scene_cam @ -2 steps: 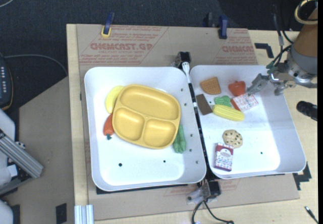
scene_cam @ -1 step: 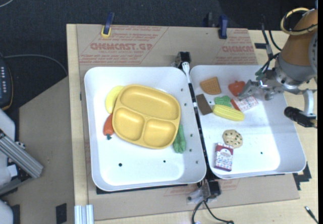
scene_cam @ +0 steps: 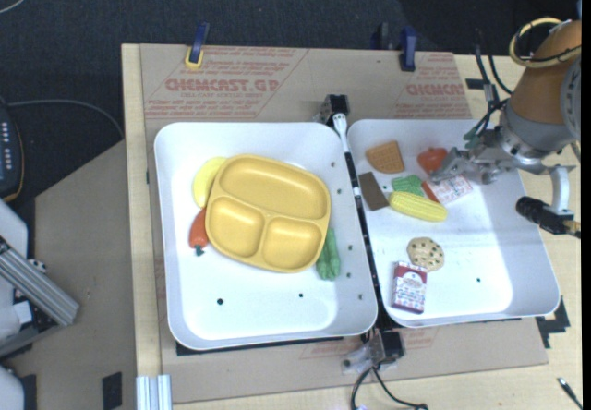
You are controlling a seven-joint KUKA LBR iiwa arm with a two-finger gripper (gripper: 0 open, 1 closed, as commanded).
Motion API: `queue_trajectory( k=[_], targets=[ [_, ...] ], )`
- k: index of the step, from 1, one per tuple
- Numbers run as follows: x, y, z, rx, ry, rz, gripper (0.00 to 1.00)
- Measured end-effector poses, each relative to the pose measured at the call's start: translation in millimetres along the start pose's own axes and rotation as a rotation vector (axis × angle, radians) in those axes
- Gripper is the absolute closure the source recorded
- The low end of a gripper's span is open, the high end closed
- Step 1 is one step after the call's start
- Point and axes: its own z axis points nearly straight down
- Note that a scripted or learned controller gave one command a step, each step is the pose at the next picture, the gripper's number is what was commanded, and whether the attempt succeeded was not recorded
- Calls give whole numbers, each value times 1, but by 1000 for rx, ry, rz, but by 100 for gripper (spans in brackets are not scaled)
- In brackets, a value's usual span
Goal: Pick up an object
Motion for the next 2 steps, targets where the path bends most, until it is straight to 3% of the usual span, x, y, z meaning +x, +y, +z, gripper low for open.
queue_trajectory(
  k=[1,2],
  targets=[
    [0,2,-13,-6,-3,-2,100],
    [-1,10,-76,-7,-4,1,100]
  ],
)
